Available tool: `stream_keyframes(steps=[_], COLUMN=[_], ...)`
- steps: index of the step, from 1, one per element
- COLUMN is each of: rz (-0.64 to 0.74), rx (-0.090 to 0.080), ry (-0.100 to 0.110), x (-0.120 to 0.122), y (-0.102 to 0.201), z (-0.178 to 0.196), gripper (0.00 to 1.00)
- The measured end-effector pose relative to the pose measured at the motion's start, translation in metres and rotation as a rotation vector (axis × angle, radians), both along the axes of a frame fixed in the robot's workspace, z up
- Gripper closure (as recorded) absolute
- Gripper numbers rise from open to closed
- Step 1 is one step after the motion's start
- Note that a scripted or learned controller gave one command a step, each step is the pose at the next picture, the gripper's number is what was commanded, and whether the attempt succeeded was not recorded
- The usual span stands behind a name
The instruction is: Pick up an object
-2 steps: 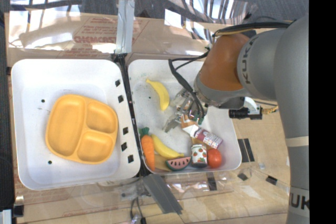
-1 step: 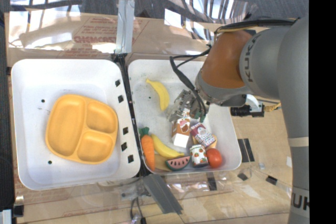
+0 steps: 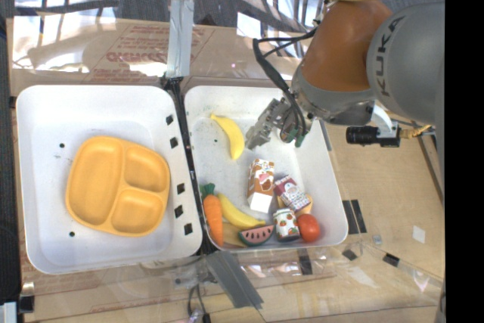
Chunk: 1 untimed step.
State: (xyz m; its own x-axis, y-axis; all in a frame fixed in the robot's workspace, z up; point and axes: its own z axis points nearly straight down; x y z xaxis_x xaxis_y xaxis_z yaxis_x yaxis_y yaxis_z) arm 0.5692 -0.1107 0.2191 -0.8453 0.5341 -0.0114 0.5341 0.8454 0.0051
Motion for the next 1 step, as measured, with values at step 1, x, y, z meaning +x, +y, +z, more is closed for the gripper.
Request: stream_keyframes(steps=[1], rz=[-0.001], rx=[0.001], ry=[0.01], x=[-0.0022], y=[-0.0005], z=[-0.005], gripper=[0.0])
